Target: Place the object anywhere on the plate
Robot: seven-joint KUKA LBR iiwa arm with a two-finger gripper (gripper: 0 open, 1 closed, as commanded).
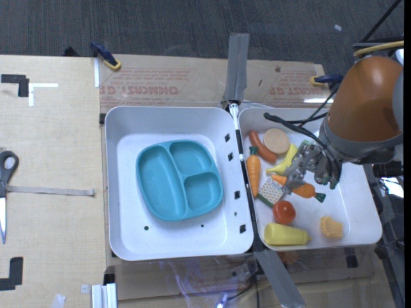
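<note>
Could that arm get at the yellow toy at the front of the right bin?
Probably yes. The yellow toy lies in the open with nothing on top, and the gripper hovers just behind it, over the other toy food in the same bin.

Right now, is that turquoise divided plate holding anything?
Empty: the turquoise divided plate shows three bare compartments; the toy foods lie in the other bin.

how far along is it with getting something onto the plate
Nothing is done yet: the blue plate in the left bin has no food on it. In hand: the end effector is down among the toy food in the right bin, over a carrot. The lift and transfer remain.
</note>
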